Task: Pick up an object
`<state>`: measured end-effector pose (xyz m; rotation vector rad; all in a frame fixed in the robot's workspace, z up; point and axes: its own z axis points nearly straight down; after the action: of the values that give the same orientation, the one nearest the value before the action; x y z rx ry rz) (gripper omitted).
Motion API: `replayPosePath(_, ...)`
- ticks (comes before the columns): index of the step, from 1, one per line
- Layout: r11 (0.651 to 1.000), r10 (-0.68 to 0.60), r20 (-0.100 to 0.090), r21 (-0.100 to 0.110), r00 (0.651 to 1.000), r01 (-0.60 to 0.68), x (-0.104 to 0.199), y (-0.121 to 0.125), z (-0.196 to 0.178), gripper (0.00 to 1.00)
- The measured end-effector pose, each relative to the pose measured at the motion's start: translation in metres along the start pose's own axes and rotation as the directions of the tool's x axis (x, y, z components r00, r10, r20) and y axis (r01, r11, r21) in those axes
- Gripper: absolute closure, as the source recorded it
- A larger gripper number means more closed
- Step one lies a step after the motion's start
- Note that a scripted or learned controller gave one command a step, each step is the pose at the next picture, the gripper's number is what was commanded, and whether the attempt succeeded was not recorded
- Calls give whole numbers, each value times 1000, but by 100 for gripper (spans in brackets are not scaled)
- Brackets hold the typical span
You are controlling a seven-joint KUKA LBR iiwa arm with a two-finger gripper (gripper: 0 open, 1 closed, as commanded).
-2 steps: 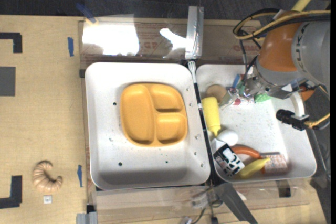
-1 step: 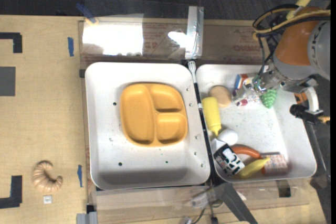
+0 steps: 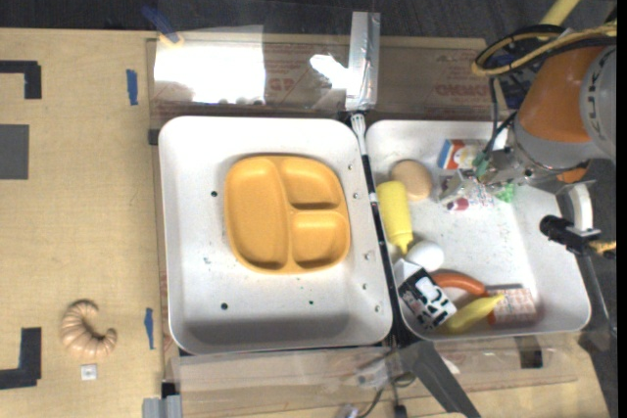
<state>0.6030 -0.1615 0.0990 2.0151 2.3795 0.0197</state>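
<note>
My gripper point(image 3: 498, 167) hangs over the back right part of the right bin point(image 3: 549, 279), below the arm's orange band. Just left of it lie a small red, white and blue packet point(image 3: 453, 155) and a speckled pink and green item point(image 3: 468, 194). Further left in that bin are a tan egg-shaped thing point(image 3: 412, 179), a yellow cylinder point(image 3: 395, 214) and a white ball point(image 3: 425, 256). Along the front lie a black and white object point(image 3: 427, 299), an orange piece point(image 3: 458, 283), a banana point(image 3: 471, 312) and a pinkish box point(image 3: 515, 305). Nothing is seen held.
The left bin point(image 3: 186, 240) holds a yellow divided plate point(image 3: 286, 211). A tan croissant-shaped toy point(image 3: 88, 329) lies on the bench at the front left. A clear plastic sheet point(image 3: 255, 64) and a metal bracket point(image 3: 362, 59) stand behind the bins.
</note>
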Motion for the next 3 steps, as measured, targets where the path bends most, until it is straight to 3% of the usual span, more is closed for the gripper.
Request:
replayPosePath(1, 976, -216, -11, 6, 976, 216, -19, -2, 4, 0)
replayPosePath(2, 976, -217, -1, -4, 976, 217, -21, 2, -9, 100)
replayPosePath(3, 949, -316, -7, 7, 949, 316, 22, 3, -188, 100)
